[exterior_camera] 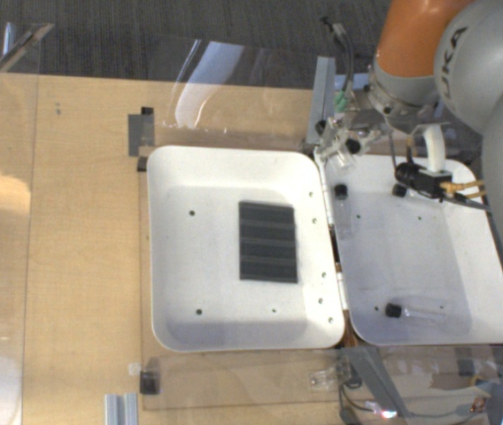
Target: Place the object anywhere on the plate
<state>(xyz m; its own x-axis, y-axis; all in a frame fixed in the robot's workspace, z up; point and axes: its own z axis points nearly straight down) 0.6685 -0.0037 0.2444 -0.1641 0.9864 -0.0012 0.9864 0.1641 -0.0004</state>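
A dark grey ridged plate [268, 241] lies flat in the middle of the left white bin [172, 326]. In the right bin [464, 326], near the front, rests a small object [408, 309] with a black end and a clear body. My gripper [338, 142] hangs below the orange band of the arm at the back left corner of the right bin, close to the wall between the two bins. It is far from both the small object and the plate, and I see nothing held under it.
The grey arm [491, 51] covers the back right of the right bin, with black cable fittings [421, 181] hanging from it. A clear plastic sheet [207, 87] stands behind the left bin. Wooden bench [57, 237] stretches to the left.
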